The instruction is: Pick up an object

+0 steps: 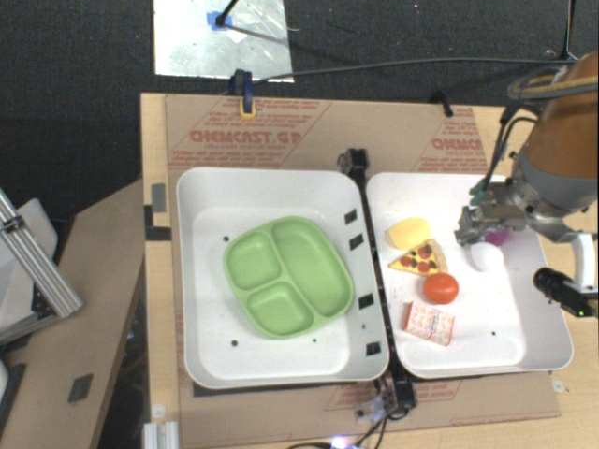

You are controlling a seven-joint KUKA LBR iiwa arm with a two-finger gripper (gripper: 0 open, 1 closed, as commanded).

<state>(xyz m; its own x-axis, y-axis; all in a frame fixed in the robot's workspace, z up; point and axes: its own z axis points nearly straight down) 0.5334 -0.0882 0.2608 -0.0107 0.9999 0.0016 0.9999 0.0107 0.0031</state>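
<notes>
The surface [309,124] carries two bins. The left bin [201,213] holds a green tray [285,274]. In the right bin [538,340], the arm [562,148] sets its pincer [479,229] near the far right edge; how wide it stands, I cannot tell. A purple-and-white thing [489,251] lies just beneath it. Nearer the middle lie a yellow piece [409,231], pizza slice [420,258], tomato [441,288] and packet [429,324].

Backing board [253,129] — "CHEMCAST GP".
</notes>
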